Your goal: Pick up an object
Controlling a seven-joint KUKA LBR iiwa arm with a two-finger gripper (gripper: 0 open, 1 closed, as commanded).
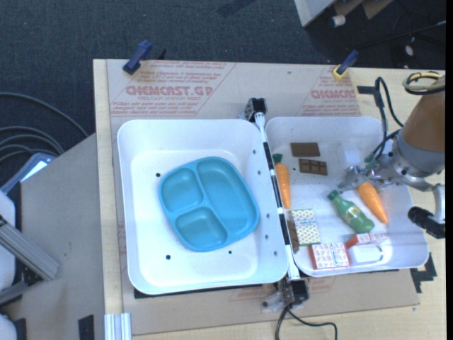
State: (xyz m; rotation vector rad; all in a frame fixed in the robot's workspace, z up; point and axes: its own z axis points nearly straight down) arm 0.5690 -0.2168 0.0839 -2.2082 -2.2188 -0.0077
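two carrots: one (283,183) by the bin divider, one (373,200) at the gripper (361,180), finger state unclear. one green bottle (351,213), one blue plate (207,202). board (170,91) reads "chemcast gp".

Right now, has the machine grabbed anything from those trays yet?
Not yet, by the look of it. Its hand is down in the right bin, by a carrot and a green bottle, but both lie on the floor, nothing lifted. Gripping and raising one is left. The blue plate sits in the left bin.
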